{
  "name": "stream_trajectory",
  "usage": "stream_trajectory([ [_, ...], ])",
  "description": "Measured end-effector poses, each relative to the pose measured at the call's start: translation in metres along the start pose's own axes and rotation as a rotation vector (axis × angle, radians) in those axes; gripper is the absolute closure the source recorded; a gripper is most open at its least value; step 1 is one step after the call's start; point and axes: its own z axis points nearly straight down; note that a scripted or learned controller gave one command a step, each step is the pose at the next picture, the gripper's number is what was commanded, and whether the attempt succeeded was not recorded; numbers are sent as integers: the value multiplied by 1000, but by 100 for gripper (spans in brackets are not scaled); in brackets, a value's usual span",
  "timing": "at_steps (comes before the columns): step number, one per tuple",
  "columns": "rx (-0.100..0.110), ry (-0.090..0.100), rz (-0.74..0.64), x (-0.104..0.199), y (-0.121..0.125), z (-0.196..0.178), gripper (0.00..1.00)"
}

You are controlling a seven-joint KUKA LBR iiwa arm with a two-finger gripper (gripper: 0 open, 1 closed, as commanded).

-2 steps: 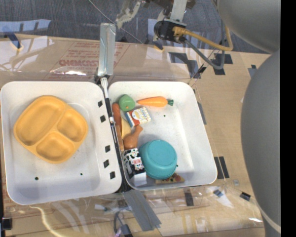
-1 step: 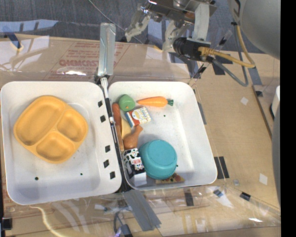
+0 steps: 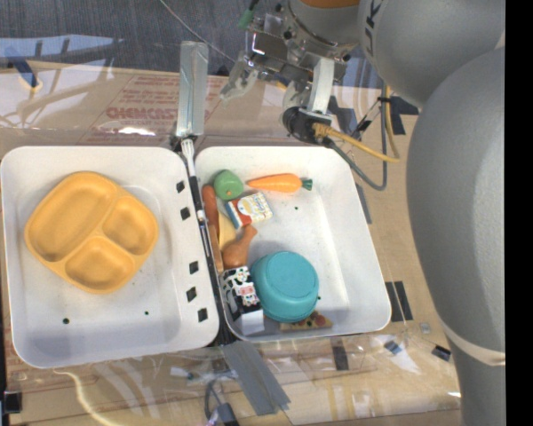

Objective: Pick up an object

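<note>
Overhead, the claw (image 3: 268, 71) hangs above the right bin (image 3: 360, 238).

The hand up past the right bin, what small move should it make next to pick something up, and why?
Probably bring the hand toward the camera and down over the carrot. The hand sits above the right bin's far edge with nothing between its fingers, and the carrot is the nearest item, lying apart from the crowded pile by the teal bowl.
</note>
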Motion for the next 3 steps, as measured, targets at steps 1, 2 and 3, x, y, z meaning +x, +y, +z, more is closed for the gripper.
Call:
stream_trajectory([
  [1,-2,3,257,-50,-6,146,0],
  [2,0,2,302,-113,16,232,0],
  [3,-21,14,270,-121,22,271,0],
])
